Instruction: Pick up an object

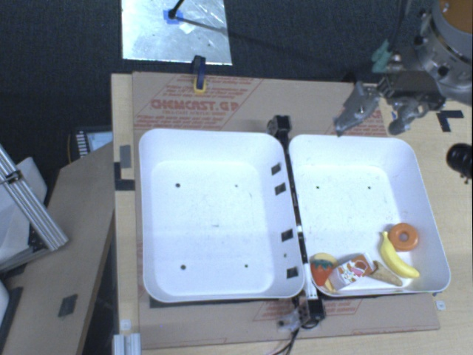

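Note:
Several small items lie along the front edge of the right bin: a yellow banana, an orange ring-shaped donut just behind it, a white and red packet, a red-orange fruit at the front left corner, and a small tan cone. My gripper hangs above the back edge of the right bin, far from those items. Its two fingers are spread apart, so it is open with nothing between them.
The left bin sits beside the right one, joined by a black-clipped divider. Both rest on a cardboard sheet. A metal plate lies behind, and an aluminium rail stands at the far left.

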`<state>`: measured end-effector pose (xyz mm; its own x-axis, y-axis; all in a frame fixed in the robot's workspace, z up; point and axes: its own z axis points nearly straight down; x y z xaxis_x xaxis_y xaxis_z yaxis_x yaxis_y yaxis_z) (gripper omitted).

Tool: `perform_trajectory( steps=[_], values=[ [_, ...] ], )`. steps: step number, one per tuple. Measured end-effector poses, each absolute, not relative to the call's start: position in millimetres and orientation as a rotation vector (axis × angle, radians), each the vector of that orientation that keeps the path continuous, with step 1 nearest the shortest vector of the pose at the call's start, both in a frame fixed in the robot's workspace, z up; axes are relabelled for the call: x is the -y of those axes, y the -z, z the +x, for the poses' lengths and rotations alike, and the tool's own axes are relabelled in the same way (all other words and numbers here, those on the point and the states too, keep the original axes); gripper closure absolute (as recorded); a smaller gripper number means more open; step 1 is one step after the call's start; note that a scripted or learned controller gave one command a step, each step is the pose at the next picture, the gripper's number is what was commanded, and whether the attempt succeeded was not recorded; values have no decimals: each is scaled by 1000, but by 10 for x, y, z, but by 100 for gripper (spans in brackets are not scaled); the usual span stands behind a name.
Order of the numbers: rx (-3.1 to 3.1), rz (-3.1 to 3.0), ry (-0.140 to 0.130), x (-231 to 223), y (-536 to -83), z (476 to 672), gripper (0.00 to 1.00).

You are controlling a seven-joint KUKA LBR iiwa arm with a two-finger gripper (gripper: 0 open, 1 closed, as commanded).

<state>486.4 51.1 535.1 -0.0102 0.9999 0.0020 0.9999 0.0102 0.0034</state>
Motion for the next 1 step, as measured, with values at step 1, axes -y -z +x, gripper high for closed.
perform_trajectory(
  steps=[1],
  values=[
    [-2235,2208,-5,-1261,-5349,4859,0]
  ],
)
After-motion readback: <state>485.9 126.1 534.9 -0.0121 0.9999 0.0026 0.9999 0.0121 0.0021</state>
